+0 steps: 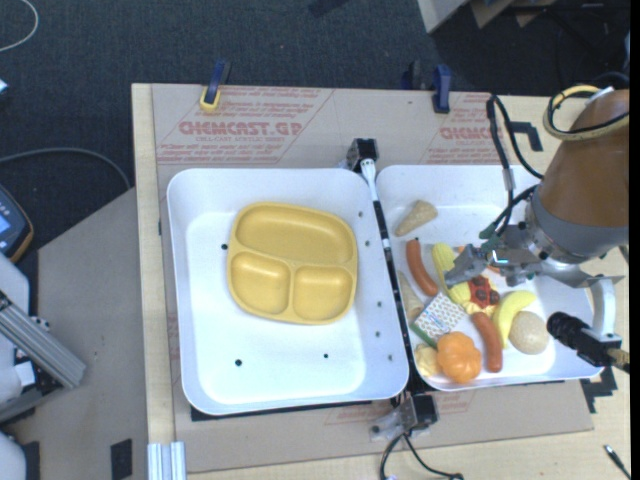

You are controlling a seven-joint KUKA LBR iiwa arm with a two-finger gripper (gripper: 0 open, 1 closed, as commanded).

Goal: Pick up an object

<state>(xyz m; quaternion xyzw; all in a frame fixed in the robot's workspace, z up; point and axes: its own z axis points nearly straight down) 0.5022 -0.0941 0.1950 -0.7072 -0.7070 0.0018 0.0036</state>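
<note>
Small red-and-yellow plastic toy piece [482,290] is my best guess at the target: it sits in the right-hand shallow white bin [455,190], right under the grey two-finger claw [478,265]. Claw state: cannot tell, the wrist and cabling hide the tips from this angle. Nothing visibly between them, so I am not calling this a hold.

Risks, as I judge them:
- Clutter. Target is packed tight. Yellow plastic corn cob [446,264] just at its 10 o'clock, long red plastic sausage [421,267] further at 9, yellow plastic banana [511,310] at 4, second red sausage [489,339] at 6, white patterned packet [440,317] at 7. A descent slightly off lands on two items or wedges a tip between them.
- Rounded, smooth plastic. A pinch off-centre likely squirts the piece sideways.
- Orange plastic fruit [459,356] and beige potato-like piece [529,332] sit near the bin's 6 o'clock rim; a shove could push things against the wall.
- Black cable [510,138] trails near the wrist at 12 o'clock; may snag on a lift.

Relative position: target just below the claw at 6 o'clock, close or touching, cannot say which. Beige bread-like piece [416,216] lies apart at 10 o'clock, an easier isolated pick. Yellow divided plastic tray [293,263] in the left white bin [200,268] is well apart at 9 o'clock, not in play.
</note>
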